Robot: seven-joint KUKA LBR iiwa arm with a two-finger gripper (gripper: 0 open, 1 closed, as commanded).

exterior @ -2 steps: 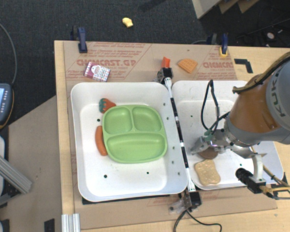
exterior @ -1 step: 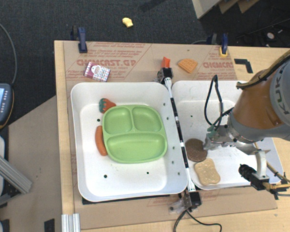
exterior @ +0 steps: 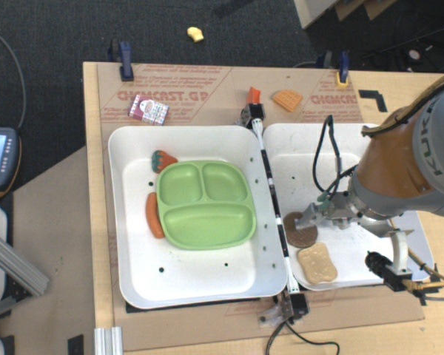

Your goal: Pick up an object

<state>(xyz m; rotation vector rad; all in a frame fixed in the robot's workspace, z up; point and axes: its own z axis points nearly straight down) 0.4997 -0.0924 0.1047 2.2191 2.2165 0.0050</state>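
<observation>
In the camera view the gripper (exterior: 311, 219) is hanging low in the right bin (exterior: 296, 150), and I can't tell how it's set. The brown round cookie-looking piece (exterior: 302, 235) is sitting right under its tip, so that's probably the target, with the tan bread slice (exterior: 317, 263) just past it toward the bin's front edge. The green divided plate (exterior: 205, 204) with the carrot (exterior: 155, 215) alongside is lying well off in the other bin, so it's not getting in the way.

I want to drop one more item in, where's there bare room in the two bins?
Left bin: bare floor along the front edge below the green divided plate, and a strip behind it. Right bin: bare at the back near the divider. Crowded: its front left corner, where the brown disc, bread slice and gripper sit.
</observation>
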